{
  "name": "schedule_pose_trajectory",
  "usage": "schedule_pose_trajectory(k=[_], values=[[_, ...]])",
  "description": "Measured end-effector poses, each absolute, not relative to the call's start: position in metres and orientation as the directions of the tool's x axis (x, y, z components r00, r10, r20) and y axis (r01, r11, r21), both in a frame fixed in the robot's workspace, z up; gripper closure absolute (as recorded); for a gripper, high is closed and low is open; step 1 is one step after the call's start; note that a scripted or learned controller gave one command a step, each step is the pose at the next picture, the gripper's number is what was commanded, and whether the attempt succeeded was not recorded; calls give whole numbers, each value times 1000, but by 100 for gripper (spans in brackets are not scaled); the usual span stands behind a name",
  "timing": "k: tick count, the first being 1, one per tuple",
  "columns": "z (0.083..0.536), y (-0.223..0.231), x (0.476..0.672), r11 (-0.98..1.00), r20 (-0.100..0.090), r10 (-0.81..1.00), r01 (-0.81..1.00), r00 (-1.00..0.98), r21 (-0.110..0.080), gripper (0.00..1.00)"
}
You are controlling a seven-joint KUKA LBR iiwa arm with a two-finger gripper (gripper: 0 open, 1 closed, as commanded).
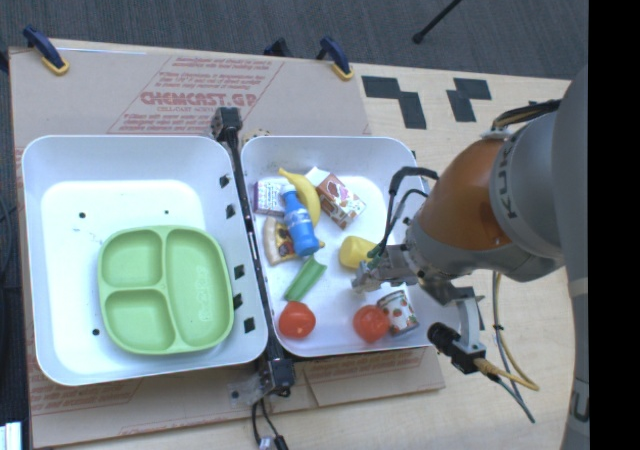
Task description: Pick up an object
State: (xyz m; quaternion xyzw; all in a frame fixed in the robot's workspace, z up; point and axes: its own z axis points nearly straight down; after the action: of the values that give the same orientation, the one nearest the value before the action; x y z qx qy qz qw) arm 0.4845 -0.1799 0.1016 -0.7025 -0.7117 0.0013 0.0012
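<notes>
The right-hand bin (330, 150) on the desk (480, 118) holds the candidates. Nearest the claw (378, 273) are a small can (400, 311) with a red-and-white label, a red tomato-like piece (368, 324) touching its left side, and a yellow lemon-like piece (355, 251) just above. Further left lie a second red piece (296, 320), a green pod (304, 280), a blue bottle (298, 221), a banana (303, 192) and two small cartons (340, 200). The left bin (60, 168) carries a green divided tray (165, 288).

You see the claw low over the bin's right side, between lemon and can. Whether it is apart or together you cannot tell from this angle; nothing is seen between its tips.

Judge the can as the stiffest choice: rigid and light, but smooth and apt to roll, so take it across its flat ends or mid-body. The round fruit pieces are probably hard, slick plastic; grip them across the widest part, or they may squirt free.
</notes>
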Motion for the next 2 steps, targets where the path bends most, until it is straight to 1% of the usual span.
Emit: schedule_pose_trajectory(k=[1, 2], values=[[211, -212, 477, 4, -2, 1000, 1000, -4, 2, 100], [237, -211, 541, 5, -1, 1000, 1000, -5, 2, 100]])
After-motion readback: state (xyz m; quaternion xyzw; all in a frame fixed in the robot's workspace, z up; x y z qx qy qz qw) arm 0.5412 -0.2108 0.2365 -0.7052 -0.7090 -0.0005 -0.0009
